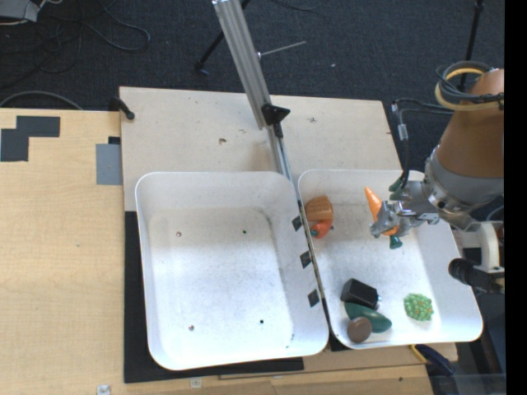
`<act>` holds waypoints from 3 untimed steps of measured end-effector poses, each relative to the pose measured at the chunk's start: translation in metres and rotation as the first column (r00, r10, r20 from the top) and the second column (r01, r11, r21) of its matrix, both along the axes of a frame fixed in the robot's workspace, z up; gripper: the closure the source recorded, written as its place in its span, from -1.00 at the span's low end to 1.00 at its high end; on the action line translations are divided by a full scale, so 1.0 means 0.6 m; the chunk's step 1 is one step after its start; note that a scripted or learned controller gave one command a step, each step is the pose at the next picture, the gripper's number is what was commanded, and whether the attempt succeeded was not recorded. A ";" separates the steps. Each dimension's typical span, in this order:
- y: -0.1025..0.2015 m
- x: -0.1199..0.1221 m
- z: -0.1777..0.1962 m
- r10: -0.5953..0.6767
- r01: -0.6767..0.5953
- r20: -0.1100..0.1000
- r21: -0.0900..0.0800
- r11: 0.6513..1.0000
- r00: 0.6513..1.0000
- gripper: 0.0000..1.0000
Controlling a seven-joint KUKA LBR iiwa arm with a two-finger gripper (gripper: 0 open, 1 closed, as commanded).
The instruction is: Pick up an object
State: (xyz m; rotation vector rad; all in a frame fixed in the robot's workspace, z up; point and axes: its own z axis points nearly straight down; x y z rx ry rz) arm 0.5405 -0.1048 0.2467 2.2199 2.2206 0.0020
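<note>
Here, jaws (389, 223) over right bin (461, 329), no legible text

My gripper (389, 220) hangs over the right bin (449, 323), with an orange carrot-like piece (374, 200) just beside it on the side toward the left bin (165, 303). Further that way sits an orange-brown block (319, 210). Nearer the camera lie a black block (360, 292), a teal piece (370, 317), a brown ball (359, 329) and a green lump (418, 307).

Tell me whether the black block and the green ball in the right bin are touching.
Apart. The camera view shows bare white bin floor between the black block and the green ball.
</note>
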 end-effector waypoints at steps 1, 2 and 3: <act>0.101 -0.008 -0.011 0.004 -0.004 -0.007 0.003 1.000 1.000 1.00; 0.184 0.013 -0.025 0.004 -0.004 -0.006 0.002 1.000 1.000 1.00; 0.284 0.019 -0.016 0.005 -0.005 -0.005 0.003 1.000 1.000 1.00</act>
